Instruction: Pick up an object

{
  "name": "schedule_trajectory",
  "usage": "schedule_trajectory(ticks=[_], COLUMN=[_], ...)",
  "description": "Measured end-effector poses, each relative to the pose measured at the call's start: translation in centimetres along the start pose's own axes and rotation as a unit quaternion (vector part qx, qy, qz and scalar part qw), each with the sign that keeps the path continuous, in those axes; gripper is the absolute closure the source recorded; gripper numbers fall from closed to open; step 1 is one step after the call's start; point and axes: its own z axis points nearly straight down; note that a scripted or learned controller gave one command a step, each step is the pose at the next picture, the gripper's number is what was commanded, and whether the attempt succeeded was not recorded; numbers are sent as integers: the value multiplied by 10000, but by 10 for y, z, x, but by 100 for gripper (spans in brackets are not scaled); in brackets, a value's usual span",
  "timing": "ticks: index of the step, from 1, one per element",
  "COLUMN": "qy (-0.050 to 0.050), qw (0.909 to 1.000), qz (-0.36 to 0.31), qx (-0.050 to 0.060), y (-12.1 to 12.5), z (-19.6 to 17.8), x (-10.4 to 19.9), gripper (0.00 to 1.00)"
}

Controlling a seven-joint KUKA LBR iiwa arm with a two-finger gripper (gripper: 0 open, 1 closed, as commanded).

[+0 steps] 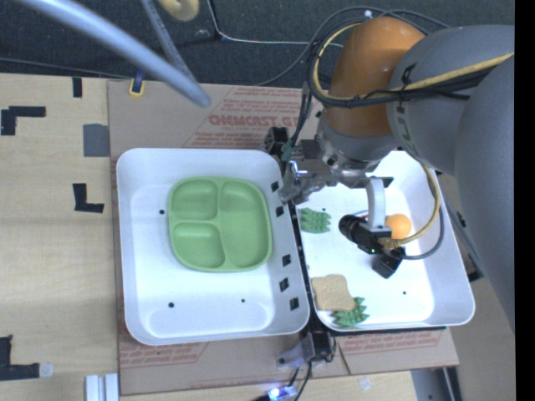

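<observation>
Green and crinkled, a small leafy piece (315,220) lies in the right bin (435,303) by its left wall; we see the claw (294,182) just beyond it, toward the view's top-left, over the bins' shared edge. Whether the claw is spread or pressed together we cannot tell.

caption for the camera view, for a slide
Gripper hangs at the inner edge of the right bin near a small green piece; a green divided plate lies in the left bin.
</observation>
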Motion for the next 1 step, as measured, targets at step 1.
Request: schedule_trajectory(ticks=[1], qy=[-4], qw=[10000], qz=[12], qx=[6], y=[5], z=[17], x=[45], gripper=[100])
